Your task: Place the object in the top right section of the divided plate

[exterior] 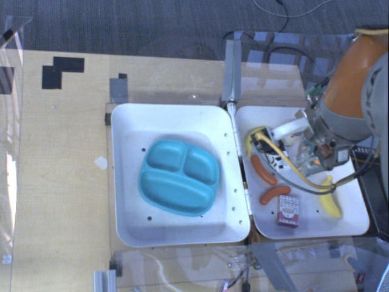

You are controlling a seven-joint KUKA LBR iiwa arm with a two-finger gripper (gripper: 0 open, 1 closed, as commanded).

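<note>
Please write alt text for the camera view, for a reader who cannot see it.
A blue divided plate lies in the left white bin, its three sections bare. The grey and orange robot arm reaches over the right white bin, which holds two sausages, a banana and a small red box.

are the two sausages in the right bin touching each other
Apart. The camera view shows a strip of white bin floor between the upper sausage and the lower sausage.

Grey carpet floor (121,11), wooden bench (55,181)
</note>
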